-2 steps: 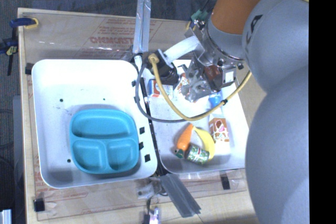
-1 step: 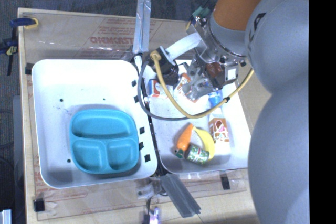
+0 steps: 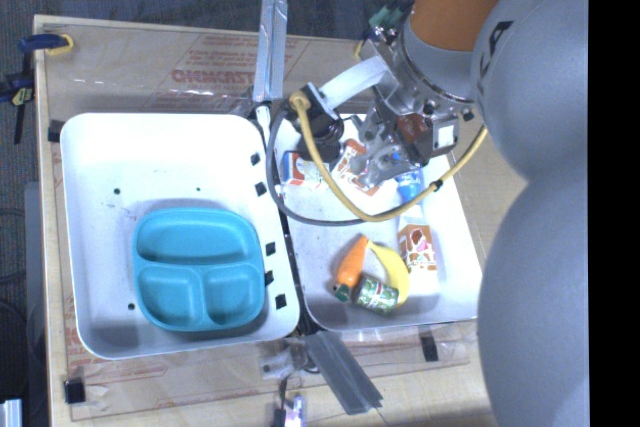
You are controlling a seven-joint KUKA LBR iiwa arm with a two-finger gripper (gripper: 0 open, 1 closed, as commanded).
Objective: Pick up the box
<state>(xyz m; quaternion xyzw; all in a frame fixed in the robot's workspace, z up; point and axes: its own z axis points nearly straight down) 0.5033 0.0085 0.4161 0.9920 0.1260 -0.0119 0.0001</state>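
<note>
My gripper (image 3: 383, 153) hangs low over the back of the right bin (image 3: 452, 307), with the grey arm and its orange band above it at the right. Directly under it lies a red-and-white box (image 3: 349, 161), partly hidden by the gripper and a yellow cable. It is unclear whether the gripper touches this box. A second small white box with a brown-and-red picture (image 3: 418, 249) lies flat near the bin's right wall, apart from the gripper.
In the right bin's front lie a carrot (image 3: 350, 261), a banana (image 3: 392, 265) and a green can (image 3: 376, 295). A blue-and-white packet (image 3: 408, 185) sits by the gripper. The left bin (image 3: 90, 175) holds a blue divided tray (image 3: 198, 270).
</note>
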